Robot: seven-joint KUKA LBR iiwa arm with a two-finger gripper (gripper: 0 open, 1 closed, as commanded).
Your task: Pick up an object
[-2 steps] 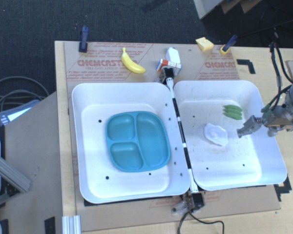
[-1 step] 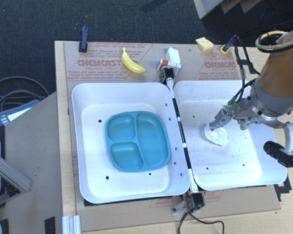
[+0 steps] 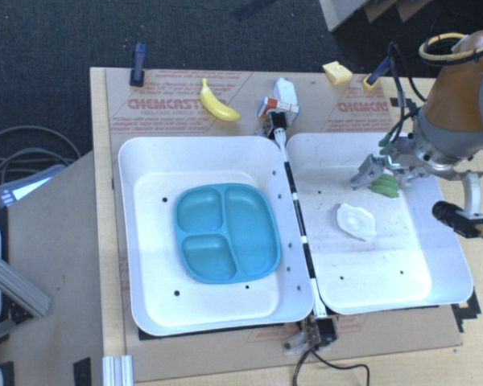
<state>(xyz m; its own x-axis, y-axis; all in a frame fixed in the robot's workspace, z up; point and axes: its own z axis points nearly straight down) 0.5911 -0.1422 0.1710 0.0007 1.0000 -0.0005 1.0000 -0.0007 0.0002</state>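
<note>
Green soft leaf-shaped object point(image 3: 385, 186) lies in the right white bin point(image 3: 410, 284), at its upper part, directly under the grey two-finger gripper point(image 3: 378, 171); whether it sits between the tips, or how the gripper is set, I cannot tell. White crumpled object point(image 3: 356, 220) lies just beside it; a blue divided plastic plate point(image 3: 225, 232) fills the left white bin point(image 3: 145, 215); likely a descent to grasp the green one.

**Materials and surface finishes**

Two shallow white plastic bins point(image 3: 145, 240), smooth, faintly glossy. Teal divided plastic tray point(image 3: 225, 232), matt. Printed brown cardboard sheet point(image 3: 169, 103) at 12 o'clock, matt. Yellow plastic banana point(image 3: 217, 103), glossy. Grey metal gripper point(image 3: 384, 170), dull sheen.
</note>
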